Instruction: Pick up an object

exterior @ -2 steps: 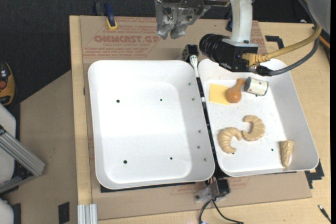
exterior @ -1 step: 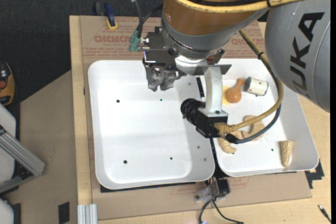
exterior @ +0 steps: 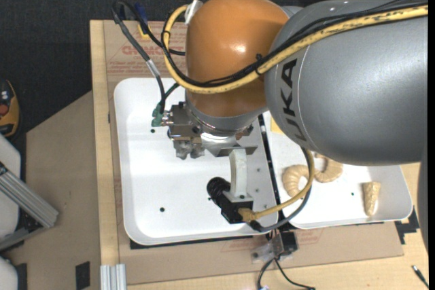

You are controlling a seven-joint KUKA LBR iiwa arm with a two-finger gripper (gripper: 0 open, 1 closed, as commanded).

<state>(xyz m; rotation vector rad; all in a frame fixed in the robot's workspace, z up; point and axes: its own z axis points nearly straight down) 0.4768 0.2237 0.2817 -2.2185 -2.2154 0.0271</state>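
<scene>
On your left, the bench (exterior: 102, 180) showed its brown, cardboard-coloured top around the bins. The left bin (exterior: 146, 173) came first. Its white floor carried a small dark speck (exterior: 162, 209) near the front wall and a second speck (exterior: 151, 130) farther back, by the left wall. The gripper (exterior: 188, 145) hung over the middle of this bin, under the orange band of the arm (exterior: 353, 78), which reached in from your right and covered the bin's back right part. You were looking down on the gripper from above, so you could not tell whether it was spread or closed, nor whether it touched the bin floor.

Further right, the right bin (exterior: 340, 206) held the things to pick: three tan, ridged pieces shaped like small pastries. The curled piece (exterior: 296, 178) lay near that bin's left wall. Just to its right was the half-hidden piece (exterior: 329, 172), with its upper part under the grey arm. You could not tell whether those two touched. The long piece (exterior: 371, 197) lay apart from them, near the front right corner, set lengthwise from front to back. All three were in the other bin from the gripper, well apart from it.
</scene>
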